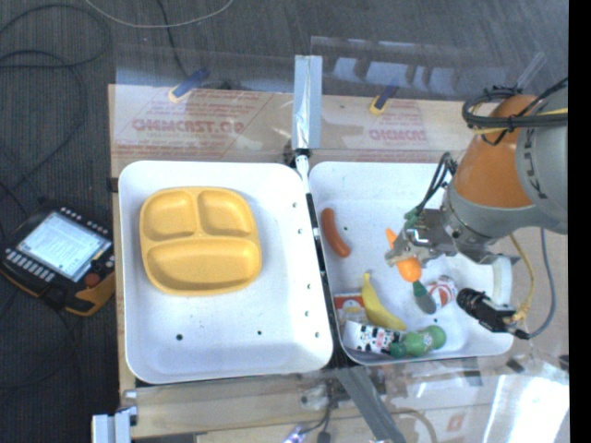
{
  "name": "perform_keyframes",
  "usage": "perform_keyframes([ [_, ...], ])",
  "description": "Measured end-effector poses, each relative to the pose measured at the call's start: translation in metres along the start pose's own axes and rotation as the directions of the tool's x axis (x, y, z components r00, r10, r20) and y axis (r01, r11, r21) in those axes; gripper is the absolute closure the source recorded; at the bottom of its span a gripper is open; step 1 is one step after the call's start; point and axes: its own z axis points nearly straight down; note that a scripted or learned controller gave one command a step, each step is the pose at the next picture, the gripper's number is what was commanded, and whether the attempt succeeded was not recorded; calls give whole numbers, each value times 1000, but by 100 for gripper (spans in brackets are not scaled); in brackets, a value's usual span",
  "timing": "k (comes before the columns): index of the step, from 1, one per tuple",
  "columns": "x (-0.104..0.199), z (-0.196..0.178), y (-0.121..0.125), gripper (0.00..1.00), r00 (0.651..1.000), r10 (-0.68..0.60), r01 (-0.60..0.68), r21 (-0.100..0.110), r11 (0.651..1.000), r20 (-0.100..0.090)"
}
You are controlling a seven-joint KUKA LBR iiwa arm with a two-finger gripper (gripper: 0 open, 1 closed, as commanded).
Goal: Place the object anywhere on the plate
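Camera view: hand (413,247) sits low in the right bin (369,181), fingers clamped on an orange carrot (406,268). Yellow plate (199,239) lies in the left bin (222,344), at nine o'clock from it.

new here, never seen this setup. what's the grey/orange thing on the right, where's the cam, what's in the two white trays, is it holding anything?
That is a robot arm, grey with an orange band, reaching in from the right. Its two-finger gripper hangs over the right bin. The single camera is fixed above the bench and looks down at a slant on both bins.

The left bin holds a yellow plate with three compartments, the target. The right bin holds toy food: a sausage, a banana, an orange carrot-like piece right beneath the gripper, a green item and a few small things I cannot identify.

I cannot tell whether it holds anything; the arm hides that spot. A tablet-like controller lies on the floor to the left.
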Motion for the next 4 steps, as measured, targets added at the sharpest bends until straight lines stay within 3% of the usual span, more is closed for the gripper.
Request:
perform_keyframes([
  [1,78,-22,10,100,988,-152,152,0,988,-1],
  [2,162,-25,50,100,999,54,-54,1,999,1],
  [3,248,13,94,100,996,94,-94,0,996,3],
  [4,248,13,95,0,996,94,-94,-1,996,4],
])
